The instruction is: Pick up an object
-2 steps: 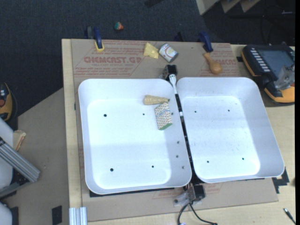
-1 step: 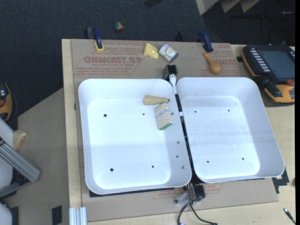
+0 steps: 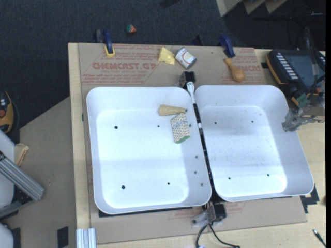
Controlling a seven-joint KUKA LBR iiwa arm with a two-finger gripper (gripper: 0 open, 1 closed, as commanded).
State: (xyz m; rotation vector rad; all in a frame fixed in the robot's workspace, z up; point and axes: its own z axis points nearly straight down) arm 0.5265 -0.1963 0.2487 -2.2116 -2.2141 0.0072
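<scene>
Camera view: a small patterned packet (image 3: 179,127), flat and roughly rectangular, lies in the left bin (image 3: 129,190) near its upper right corner. Just above the packet, touching or nearly so, rests a tan cone-shaped piece (image 3: 171,110). The right bin (image 3: 269,190) sits beside the left one, both smooth white plastic with rounded corners. Behind the packet's bin, the brown board (image 3: 129,63) reads "CHEMCAST". At the right bin's far edge sits the gripper (image 3: 299,119); its state I cannot tell.
</scene>
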